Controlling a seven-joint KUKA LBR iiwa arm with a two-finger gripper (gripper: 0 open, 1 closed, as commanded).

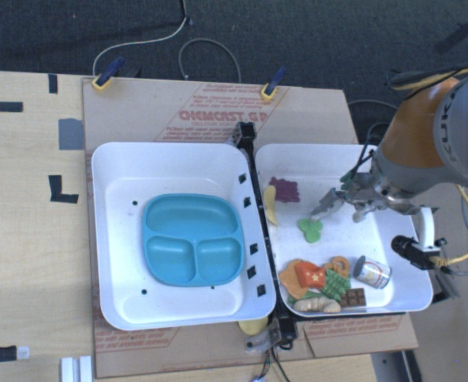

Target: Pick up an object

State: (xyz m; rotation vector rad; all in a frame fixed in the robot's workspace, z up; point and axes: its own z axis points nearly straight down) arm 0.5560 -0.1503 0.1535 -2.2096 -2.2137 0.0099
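Green toy (310,229), the nearest candidate object, is shown on the floor of the right bin (393,293), just beside and slightly below-left of the end effector (339,203) in the camera view. The fingers are seen spread apart, with nothing between them. A purple piece (284,190) lies to the upper left; a cluster of toy food (321,285) and a small can (372,273) lie well below. The toy's long axis cannot be told.

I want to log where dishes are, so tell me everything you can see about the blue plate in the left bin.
The blue plate is a rounded, glossy, plastic-looking tray split by raised ridges into three sections, one wide and two smaller. It lies flat, face up, near the middle of the left bin, resting on its floor. Nothing lies in it or touches it.
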